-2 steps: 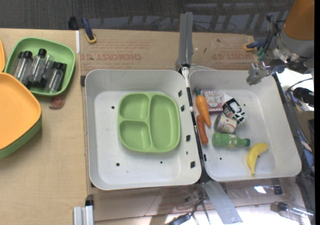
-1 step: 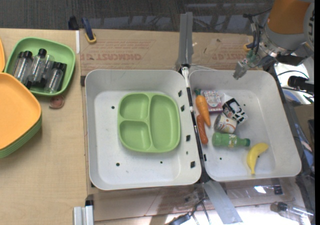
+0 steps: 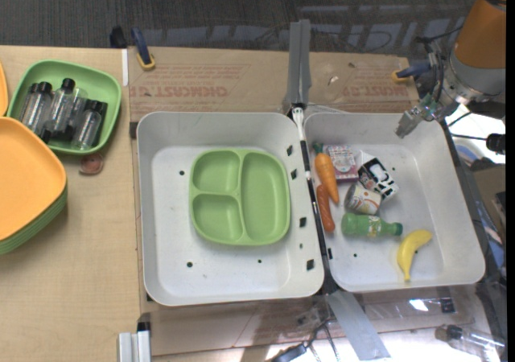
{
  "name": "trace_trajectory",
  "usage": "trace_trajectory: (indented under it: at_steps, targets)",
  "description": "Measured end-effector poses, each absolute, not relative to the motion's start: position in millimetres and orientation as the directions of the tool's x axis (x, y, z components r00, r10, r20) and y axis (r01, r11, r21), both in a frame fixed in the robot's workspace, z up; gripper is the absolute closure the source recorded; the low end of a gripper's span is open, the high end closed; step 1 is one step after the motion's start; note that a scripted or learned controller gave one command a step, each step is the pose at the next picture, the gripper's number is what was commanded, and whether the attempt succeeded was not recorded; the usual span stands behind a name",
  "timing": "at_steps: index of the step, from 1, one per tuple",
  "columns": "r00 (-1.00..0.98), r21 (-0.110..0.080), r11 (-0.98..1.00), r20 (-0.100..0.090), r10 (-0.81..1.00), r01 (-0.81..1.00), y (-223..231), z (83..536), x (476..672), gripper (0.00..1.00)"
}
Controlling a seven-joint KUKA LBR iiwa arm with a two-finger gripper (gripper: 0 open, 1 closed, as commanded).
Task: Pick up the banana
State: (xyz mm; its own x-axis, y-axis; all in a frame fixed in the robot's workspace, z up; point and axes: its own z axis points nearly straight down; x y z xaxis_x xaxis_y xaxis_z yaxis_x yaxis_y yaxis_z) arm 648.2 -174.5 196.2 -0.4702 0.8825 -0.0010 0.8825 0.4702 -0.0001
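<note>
Camera view: one banana (image 3: 411,250), two carrots (image 3: 324,187), one green bottle (image 3: 369,227).

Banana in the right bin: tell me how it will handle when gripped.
The banana looks smooth and curved, so it may slip or pivot between fingers. It lies flat, apart from the green bottle, so it probably won't roll. Likely light.

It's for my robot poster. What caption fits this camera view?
Grey robot gripper hovers above right white bin; curved yellow banana lies untouched inside.
</note>
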Motion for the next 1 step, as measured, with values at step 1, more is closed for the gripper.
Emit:
trace_trajectory:
  at_steps: [1]
  targets:
    - [-0.623,0.001,0.623,-0.001,0.782,0.782,-211.6,174.5,614.8,1.00]
